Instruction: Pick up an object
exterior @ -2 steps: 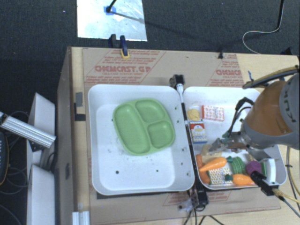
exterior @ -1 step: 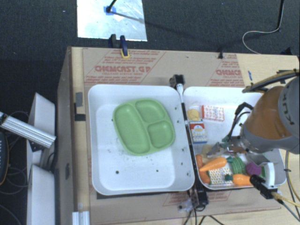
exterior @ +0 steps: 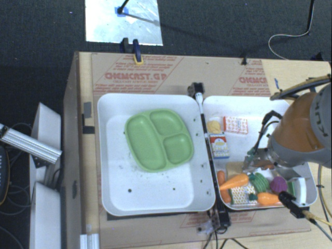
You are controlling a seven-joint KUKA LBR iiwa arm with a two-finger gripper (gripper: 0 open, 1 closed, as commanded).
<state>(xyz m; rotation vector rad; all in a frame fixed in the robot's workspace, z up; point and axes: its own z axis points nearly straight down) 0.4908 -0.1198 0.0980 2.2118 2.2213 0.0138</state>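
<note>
Smooth white bins [exterior: 111, 154] hold a glossy green sectioned tray [exterior: 158, 139]; end effector [exterior: 252, 162] grip cannot be judged

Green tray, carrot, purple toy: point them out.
Green tray [exterior: 158, 139], camera view, middle divider.
Carrot [exterior: 236, 181], camera view, mid-body.
Purple toy [exterior: 278, 183], camera view, top surface.

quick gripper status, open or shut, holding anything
Gripper: low in the right bin, over the pile of toy food; whether it is open, shut or holding anything cannot be told from this view.
</note>
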